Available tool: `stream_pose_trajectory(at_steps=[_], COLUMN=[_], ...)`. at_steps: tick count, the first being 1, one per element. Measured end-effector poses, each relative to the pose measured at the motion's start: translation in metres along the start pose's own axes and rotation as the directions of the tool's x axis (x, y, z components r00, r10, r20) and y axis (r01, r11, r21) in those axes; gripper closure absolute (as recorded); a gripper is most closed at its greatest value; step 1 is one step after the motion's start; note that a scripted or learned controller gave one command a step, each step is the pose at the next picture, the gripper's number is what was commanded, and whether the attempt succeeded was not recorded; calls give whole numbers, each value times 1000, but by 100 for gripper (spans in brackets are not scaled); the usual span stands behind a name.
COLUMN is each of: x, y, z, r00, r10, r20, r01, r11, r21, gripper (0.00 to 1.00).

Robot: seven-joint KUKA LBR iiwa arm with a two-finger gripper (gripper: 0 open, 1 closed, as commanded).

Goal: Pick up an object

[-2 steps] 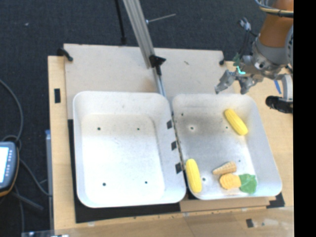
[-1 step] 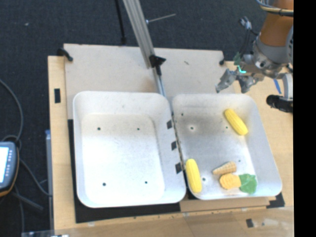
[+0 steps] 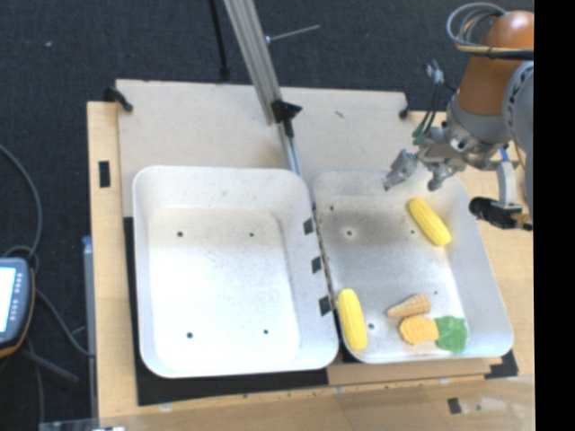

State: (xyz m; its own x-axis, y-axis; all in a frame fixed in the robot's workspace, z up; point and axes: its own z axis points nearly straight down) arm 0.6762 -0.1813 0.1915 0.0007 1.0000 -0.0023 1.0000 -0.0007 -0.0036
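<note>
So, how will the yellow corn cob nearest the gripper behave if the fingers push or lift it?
The yellow corn cob looks rounded and elongated, so a sideways push would probably roll it across the right bin. Its surface seems smooth, perhaps plastic, so it may slip unless gripped across its width. It lies apart from the gripper, with free space around it.

Corn cobs in right bin; left bin beside.

Matt white plastic bins on a pale wooden bench, glossy yellow corn.

Arm cut off at right edge, upper links unseen
</note>
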Motion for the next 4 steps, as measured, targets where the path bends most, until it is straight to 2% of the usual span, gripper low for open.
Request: stream_pose_trajectory(at_steps=[2, 3, 4], x=[6, 4, 2], y=[4, 6, 8], z=[93, 77, 32], r00=[1000, 1000, 1000], r10=[-5, -7, -3], r20=[0, 4, -1], r01=[5, 7, 3], r11=[1000, 1000, 1000], r21=[-1, -9, -10], gripper=[0, 100, 100])
